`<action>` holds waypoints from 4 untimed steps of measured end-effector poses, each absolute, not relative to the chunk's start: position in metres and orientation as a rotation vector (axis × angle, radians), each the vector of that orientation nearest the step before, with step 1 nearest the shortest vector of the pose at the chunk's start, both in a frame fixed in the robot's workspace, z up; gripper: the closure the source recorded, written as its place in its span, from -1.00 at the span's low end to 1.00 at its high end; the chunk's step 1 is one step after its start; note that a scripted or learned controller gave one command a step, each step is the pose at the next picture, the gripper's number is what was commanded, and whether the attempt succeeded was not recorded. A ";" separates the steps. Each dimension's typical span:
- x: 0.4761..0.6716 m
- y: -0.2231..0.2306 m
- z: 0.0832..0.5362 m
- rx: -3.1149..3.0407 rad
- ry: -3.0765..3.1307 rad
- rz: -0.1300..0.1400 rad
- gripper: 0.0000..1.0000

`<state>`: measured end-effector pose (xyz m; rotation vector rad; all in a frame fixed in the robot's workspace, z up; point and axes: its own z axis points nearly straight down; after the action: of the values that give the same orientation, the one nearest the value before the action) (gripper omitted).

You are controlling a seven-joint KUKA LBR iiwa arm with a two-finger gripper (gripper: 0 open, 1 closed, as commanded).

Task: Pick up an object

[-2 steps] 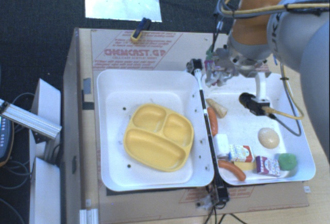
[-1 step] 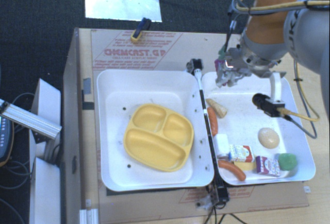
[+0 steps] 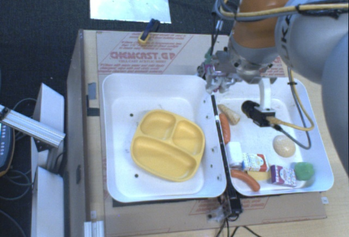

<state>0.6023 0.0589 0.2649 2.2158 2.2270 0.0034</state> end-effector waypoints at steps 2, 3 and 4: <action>0.600 -0.026 0.240 2.220 2.221 0.000 1.00; 0.633 0.018 0.268 2.216 2.225 0.005 1.00; 0.635 -0.016 0.247 2.219 2.222 0.000 1.00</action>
<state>0.6352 -0.0161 0.2472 2.2187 2.2219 0.0001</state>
